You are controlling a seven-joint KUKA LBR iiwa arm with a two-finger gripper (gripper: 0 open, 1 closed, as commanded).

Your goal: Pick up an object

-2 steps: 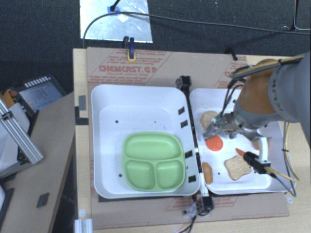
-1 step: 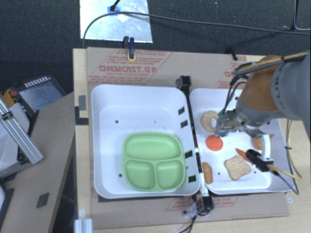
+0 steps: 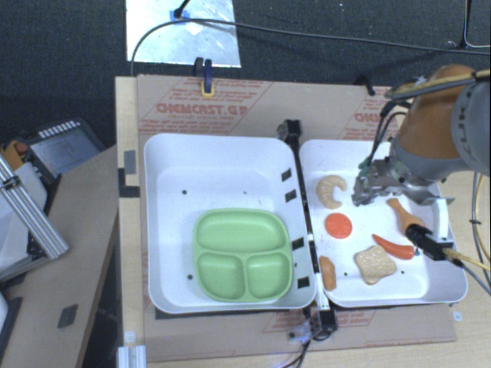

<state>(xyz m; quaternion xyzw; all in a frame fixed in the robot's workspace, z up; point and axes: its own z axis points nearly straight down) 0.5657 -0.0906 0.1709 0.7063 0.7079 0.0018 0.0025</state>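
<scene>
The right bin (image 3: 437, 286) holds several toy foods: a pale croissant (image 3: 331, 190), a round red-orange slice (image 3: 338, 225), a tan bread piece (image 3: 374, 264), a red chili pepper (image 3: 393, 245), an orange carrot-like piece (image 3: 403, 215) and a small orange-brown piece (image 3: 327, 272) by the left wall. My gripper (image 3: 364, 193) hangs over the upper middle of this bin, just right of the croissant and above the red slice. Nothing shows between its fingers.
The left bin (image 3: 173, 159) holds a green three-compartment tray (image 3: 239, 253). A black divider clip line (image 3: 298, 205) runs between the bins. The arm's orange band (image 3: 437, 121) and cables crowd the right bin's far right corner. Cardboard lies under both bins.
</scene>
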